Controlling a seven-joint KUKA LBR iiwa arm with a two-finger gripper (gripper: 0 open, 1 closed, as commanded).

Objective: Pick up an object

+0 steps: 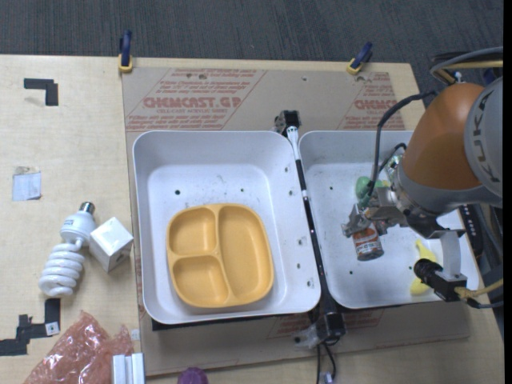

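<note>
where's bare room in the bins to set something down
Left bin: a strip of floor behind the yellow plate, toward the far wall. Right bin: bare floor along its left side and near corner. Crowded: right half, where the gripper, a small can and yellow bits sit.

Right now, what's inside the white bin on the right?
The right bin holds a small jar under the pincer, something green, and a yellow thing near the corner. The arm covers the rest.

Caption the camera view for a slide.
KUKA gripper over a small can in the right bin; yellow divided plate in the left bin.
</note>
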